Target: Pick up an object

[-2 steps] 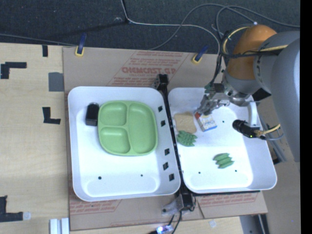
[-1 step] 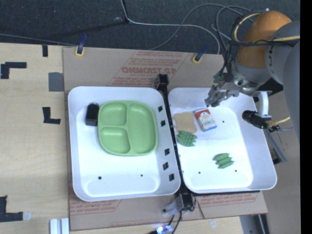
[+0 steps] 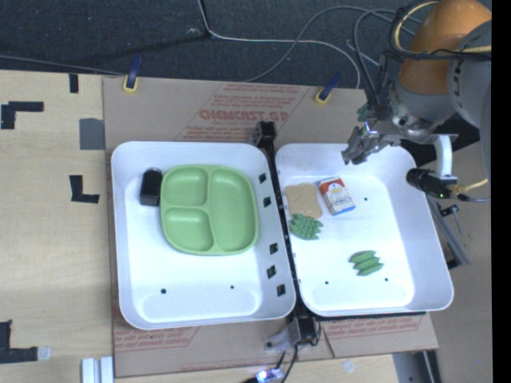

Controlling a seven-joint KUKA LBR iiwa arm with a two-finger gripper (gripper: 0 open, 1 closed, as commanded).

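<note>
Nearest the camera in the right bin [image 3: 423,294] sit the green pods [image 3: 366,262], then the leafy green piece [image 3: 305,227], tan slab [image 3: 303,199] and small carton [image 3: 336,195]. Looks like the approach step: the gripper [image 3: 361,148] hovers over the far rim, holding nothing, can't tell how wide the jaws are. Next it needs to line up over one item and drop.

1. Two bins sit side by side on a cardboard sheet [image 3: 239,110] laid over the bench, their inner edges touching.
2. In the left bin [image 3: 132,286], a divided plate [image 3: 210,210] lies toward the back, with a small block [image 3: 151,187] just beside its left edge.
3. In the right bin [image 3: 423,286], a flat pad [image 3: 303,200] lies by the left wall, a small box [image 3: 336,195] just to its right.
4. A leafy piece [image 3: 305,227] lies right in front of the pad.
5. A pod [image 3: 366,262] lies nearer the front, apart from the rest.
6. The gripper [image 3: 359,148] hangs over the right bin's back edge.
</note>
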